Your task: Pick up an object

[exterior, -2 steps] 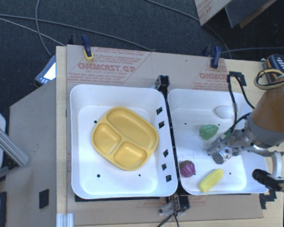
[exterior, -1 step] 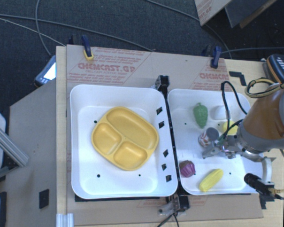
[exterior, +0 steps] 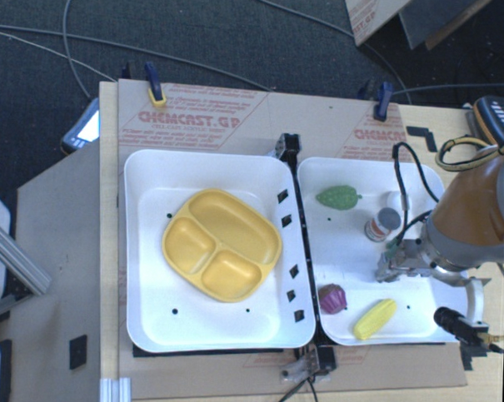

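Four loose things share the right bin (exterior: 353, 177) with the gripper (exterior: 392, 269). Largest, the yellow corn (exterior: 374, 318), toward the bin's near edge, looks light, stiff plastic; grip across its middle. Green leaf (exterior: 339, 196), purple piece (exterior: 332, 299), small can (exterior: 384, 223) follow. Jaws' opening: cannot tell, hidden under the wrist.

Right bin: green leaf (exterior: 338, 197), small can (exterior: 383, 223), purple piece (exterior: 332, 299), yellow corn (exterior: 374, 318).
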